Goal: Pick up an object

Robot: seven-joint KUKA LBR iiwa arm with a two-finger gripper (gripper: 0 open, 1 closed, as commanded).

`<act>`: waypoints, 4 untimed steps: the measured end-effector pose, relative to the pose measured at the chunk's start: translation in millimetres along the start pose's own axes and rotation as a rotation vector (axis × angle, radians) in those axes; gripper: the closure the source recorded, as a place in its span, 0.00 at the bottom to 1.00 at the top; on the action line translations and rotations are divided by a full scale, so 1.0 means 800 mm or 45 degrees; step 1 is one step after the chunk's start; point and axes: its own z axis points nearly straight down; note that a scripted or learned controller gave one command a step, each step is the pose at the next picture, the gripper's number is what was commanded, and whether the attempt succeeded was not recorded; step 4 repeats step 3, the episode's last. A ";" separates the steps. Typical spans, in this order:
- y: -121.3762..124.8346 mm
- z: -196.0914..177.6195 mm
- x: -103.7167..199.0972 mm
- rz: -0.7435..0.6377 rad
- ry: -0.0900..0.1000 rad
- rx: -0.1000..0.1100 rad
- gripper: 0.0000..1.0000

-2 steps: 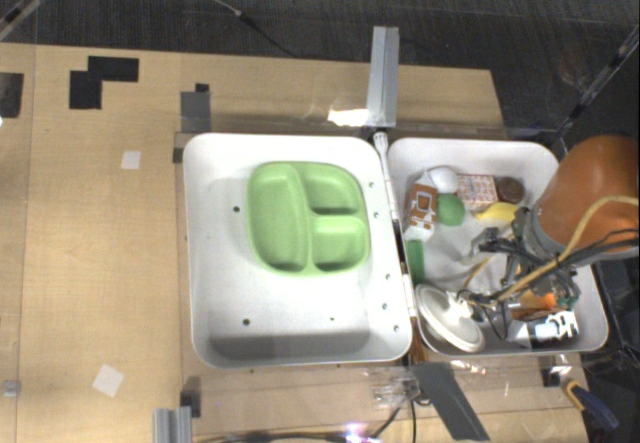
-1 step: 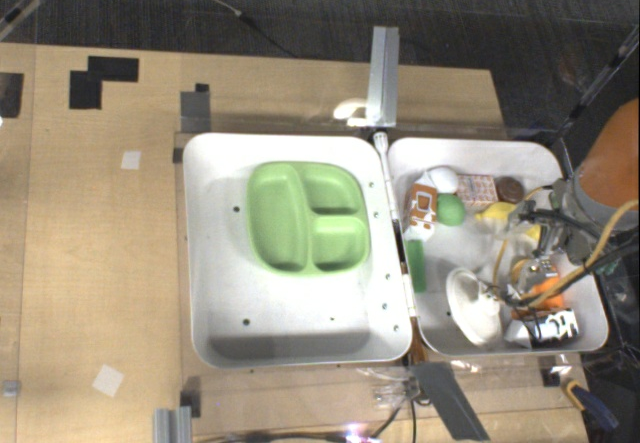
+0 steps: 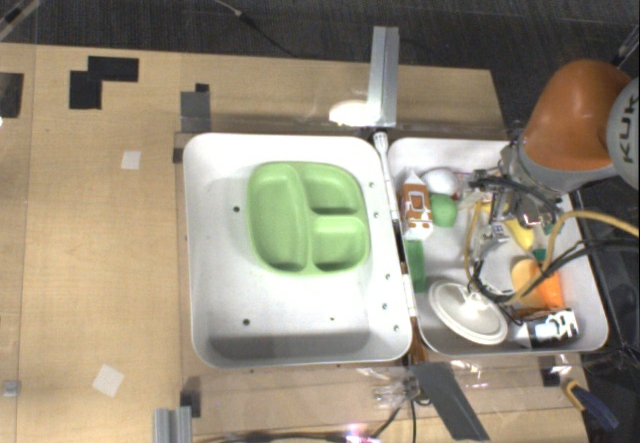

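Arm w/ gripper over right bin, above clutter; finger state can't be told. Green tray lies in left bin.

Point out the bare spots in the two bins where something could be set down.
Left bin: bare floor rings the green divided tray, widest below it and to its left. Right bin: crowded with the white dish, green bottle and other items beneath the gripper.

camera view | fixed overhead, slanted | both bins | arm from right
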 end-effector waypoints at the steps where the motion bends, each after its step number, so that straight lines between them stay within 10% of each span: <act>1: 0.084 -0.004 0.070 0.179 -0.009 0.004 0.00; 2: 0.082 -0.022 0.064 0.175 -0.031 0.009 1.00; 3: 0.056 -0.203 0.046 -0.470 0.002 0.002 1.00; 4: 0.056 -0.203 0.046 -0.470 0.002 0.002 1.00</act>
